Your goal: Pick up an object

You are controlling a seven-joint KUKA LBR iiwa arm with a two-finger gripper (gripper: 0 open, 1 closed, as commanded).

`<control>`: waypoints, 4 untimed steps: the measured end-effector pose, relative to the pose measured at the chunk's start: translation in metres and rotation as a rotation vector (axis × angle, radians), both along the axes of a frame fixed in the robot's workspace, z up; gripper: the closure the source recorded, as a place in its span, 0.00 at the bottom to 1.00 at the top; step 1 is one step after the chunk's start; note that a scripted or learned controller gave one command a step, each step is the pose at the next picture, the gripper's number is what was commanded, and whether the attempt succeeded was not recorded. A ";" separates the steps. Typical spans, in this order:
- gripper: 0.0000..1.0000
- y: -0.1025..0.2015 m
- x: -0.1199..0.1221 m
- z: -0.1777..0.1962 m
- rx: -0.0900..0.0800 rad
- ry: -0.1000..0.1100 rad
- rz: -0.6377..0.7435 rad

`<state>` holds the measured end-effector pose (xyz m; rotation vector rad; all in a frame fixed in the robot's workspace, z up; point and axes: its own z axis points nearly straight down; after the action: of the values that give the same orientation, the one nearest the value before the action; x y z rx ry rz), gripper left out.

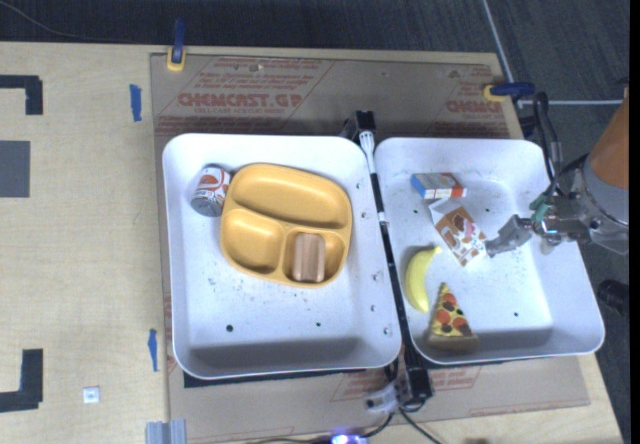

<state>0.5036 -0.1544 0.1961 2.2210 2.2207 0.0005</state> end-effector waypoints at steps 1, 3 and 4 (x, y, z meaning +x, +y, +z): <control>0.00 0.033 0.032 -0.102 0.000 -0.001 0.000; 0.00 0.059 -0.020 -0.107 -0.004 -0.017 0.001; 0.00 0.060 -0.020 -0.107 -0.005 -0.017 0.000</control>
<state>0.4840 -0.0945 0.0893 2.2098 2.2094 0.0134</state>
